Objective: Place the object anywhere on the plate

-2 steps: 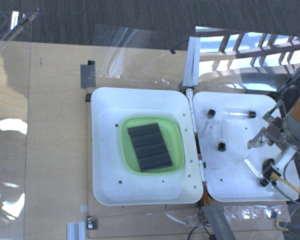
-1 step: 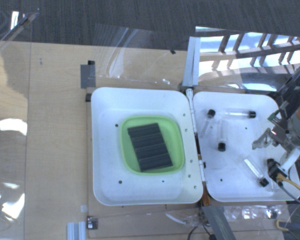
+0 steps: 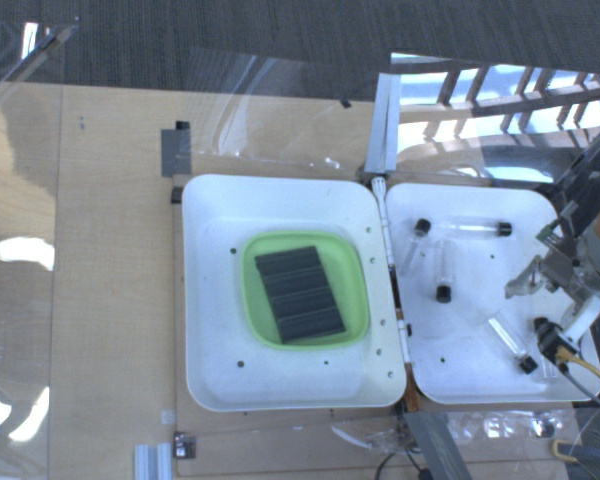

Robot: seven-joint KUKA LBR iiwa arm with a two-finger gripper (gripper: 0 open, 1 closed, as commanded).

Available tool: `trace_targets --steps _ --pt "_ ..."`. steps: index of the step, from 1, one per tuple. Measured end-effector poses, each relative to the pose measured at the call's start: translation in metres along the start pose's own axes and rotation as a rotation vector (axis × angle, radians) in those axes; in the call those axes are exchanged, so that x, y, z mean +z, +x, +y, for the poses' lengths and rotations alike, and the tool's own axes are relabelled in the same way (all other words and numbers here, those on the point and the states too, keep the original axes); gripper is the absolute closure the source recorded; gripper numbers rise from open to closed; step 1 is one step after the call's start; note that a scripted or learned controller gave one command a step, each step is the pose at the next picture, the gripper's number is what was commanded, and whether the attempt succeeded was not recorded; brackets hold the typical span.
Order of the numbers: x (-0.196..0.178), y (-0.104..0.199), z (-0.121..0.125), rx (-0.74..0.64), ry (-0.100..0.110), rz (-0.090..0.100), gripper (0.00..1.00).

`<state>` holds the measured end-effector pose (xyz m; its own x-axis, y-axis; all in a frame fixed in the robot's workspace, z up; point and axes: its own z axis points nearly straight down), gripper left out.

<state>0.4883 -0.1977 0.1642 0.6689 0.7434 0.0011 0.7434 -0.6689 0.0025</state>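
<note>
Clearly two shallow white bins sit side by side on the pale wooden table (image 3: 100,348), meeting along a hinged seam near the middle of the view. The left bin (image 3: 205,368) carries a square light-green plate (image 3: 352,268) with rounded corners, set roughly at the bin's centre. On that plate lies the object (image 3: 299,294), a dark grey ribbed rectangular block, tilted slightly so that its long sides run from the plate's upper left towards its lower right; it rests wholly within the plate's rim.

The right bin (image 3: 460,368) holds several clear tubes with black caps: one tube (image 3: 462,228) lies along the bin's far edge, a second short tube (image 3: 442,278) lies near the bin's middle with its black cap at the near end, and a third tube (image 3: 510,343) lies slanted towards the bin's near right corner.

At the right edge of the right bin the grey arm comes in, ending in the jaws (image 3: 550,273), a cluster of metal parts and cabling over the bin's right side. Whether the jaws are open or closed cannot be told from this angle, and nothing can be made out between them. An orange-yellow cable (image 3: 592,376) loops beside the bin's near right corner.
</note>
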Motion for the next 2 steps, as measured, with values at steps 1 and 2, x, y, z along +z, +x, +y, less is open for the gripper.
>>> trace_targets --steps 1,2 --pt "-0.032 0.062 -0.056 0.014 0.000 0.002 0.00" --pt "-0.021 0.012 -0.011 0.041 -0.001 0.001 0.00"
